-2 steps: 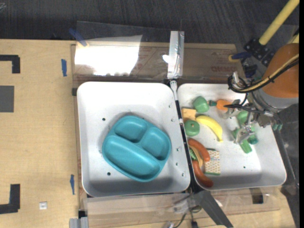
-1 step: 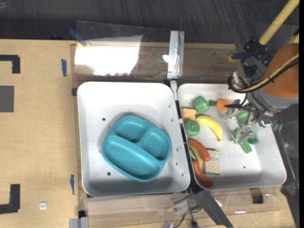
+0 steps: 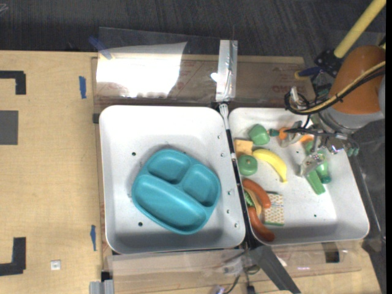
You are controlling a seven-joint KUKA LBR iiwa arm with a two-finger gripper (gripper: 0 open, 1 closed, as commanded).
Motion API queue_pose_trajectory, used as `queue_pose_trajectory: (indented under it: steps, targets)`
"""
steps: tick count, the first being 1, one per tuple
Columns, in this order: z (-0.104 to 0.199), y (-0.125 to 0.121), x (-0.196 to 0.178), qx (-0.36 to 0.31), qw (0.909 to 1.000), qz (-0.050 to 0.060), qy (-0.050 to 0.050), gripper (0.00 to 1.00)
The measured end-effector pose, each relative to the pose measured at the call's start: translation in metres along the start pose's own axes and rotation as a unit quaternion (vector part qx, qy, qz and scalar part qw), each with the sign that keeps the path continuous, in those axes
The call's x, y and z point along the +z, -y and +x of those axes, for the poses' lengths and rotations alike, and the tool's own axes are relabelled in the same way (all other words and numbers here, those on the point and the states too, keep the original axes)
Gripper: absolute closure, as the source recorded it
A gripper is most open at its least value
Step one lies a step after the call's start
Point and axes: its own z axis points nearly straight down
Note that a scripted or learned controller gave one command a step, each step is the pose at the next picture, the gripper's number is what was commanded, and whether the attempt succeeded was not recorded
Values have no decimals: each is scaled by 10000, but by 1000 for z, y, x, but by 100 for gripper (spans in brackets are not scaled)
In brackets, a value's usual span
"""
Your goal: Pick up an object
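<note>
The right bin (image 3: 340,216) holds several toy foods. Along its left side lie a yellow banana (image 3: 271,162), a green apple (image 3: 247,163), a green pepper (image 3: 258,133), an orange block (image 3: 244,146) and a red sausage (image 3: 256,193). My gripper (image 3: 313,162) hangs low over the bin's right half, reaching in from the upper right under the orange band (image 3: 361,78). Its tip is right at the upper end of a green vegetable piece (image 3: 319,181) lying on the bin floor. A small orange piece (image 3: 306,141) sits just above the gripper.
A teal divided plate (image 3: 177,188) lies in the left bin (image 3: 122,121). A patterned packet (image 3: 275,209) and a red piece (image 3: 262,228) rest near the right bin's front left corner. A small carrot-like piece (image 3: 287,133) lies by the pepper. Cables loop near the wrist (image 3: 306,100).
</note>
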Motion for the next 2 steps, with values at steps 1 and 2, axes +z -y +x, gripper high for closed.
queue_pose_trajectory:
  steps: [1,2]
  targets:
    - [-30,-5,-1,385,9990,-23,-243,0]
    - [18,-68,-2,-203,9998,6,24,0]
